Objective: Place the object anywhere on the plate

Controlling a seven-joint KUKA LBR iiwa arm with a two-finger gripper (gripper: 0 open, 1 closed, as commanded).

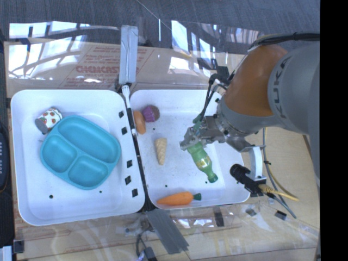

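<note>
The pincer (pixel 194 140) sits over the green bottle (pixel 203 162) in the right bin; whether it grips, I cannot tell. Lift straight, then carry toward nine o'clock onto the blue plate (pixel 80 151).

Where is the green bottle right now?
The green bottle lies tilted in the right bin, just under the tool, with the carrot below it and the pale cone to its left.
</note>
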